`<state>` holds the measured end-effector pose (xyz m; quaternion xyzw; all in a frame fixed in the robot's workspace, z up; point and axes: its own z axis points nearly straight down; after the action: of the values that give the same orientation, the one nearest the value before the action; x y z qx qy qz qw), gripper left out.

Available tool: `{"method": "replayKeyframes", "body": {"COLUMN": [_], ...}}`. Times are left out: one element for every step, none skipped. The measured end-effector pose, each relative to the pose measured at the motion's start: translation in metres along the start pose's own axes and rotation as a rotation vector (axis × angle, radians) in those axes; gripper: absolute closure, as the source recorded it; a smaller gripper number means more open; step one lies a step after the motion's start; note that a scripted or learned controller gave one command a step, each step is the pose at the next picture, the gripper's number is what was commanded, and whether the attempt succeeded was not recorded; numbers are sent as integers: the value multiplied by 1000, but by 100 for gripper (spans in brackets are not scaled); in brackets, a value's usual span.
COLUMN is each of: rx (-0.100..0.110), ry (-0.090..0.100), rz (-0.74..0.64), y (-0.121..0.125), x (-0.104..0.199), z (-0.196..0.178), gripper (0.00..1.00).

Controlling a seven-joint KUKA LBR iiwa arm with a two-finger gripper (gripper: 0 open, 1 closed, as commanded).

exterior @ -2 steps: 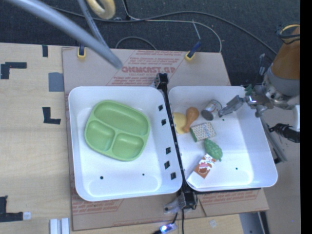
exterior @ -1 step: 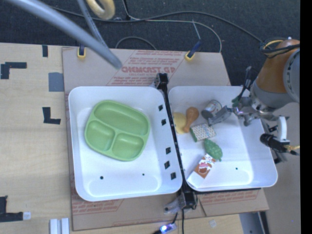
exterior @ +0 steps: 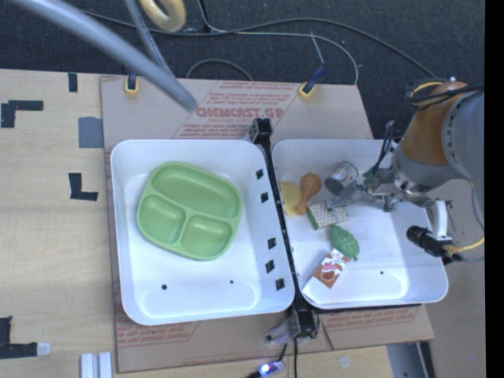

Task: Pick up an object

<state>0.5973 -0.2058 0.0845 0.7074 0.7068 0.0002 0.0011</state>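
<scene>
Grey robot arm (exterior: 441, 144) reaches into the right shallow white bin (exterior: 394, 286), its two-finger gripper (exterior: 346, 195), grip state unclear, over small mixed objects (exterior: 331, 219), while a green sectioned plastic plate (exterior: 189, 209) lies in the left shallow white bin (exterior: 142, 290).

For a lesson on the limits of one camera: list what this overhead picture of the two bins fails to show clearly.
- Gripper in the right bin: finger state unclear, too small and merged with cluttered items.
- Silver object beside it: too blurred to identify.
- Red-and-white packet: print too small to read.
- Arm: cut off by the right edge.
</scene>
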Motion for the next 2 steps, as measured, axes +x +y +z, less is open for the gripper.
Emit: {"method": "replayKeyframes", "body": {"rx": [-9,-3], "ry": [7,0], "rz": [-4,-4], "y": [4,10], "x": [4,10], "z": [-17,-79], "gripper": [100,100]}}
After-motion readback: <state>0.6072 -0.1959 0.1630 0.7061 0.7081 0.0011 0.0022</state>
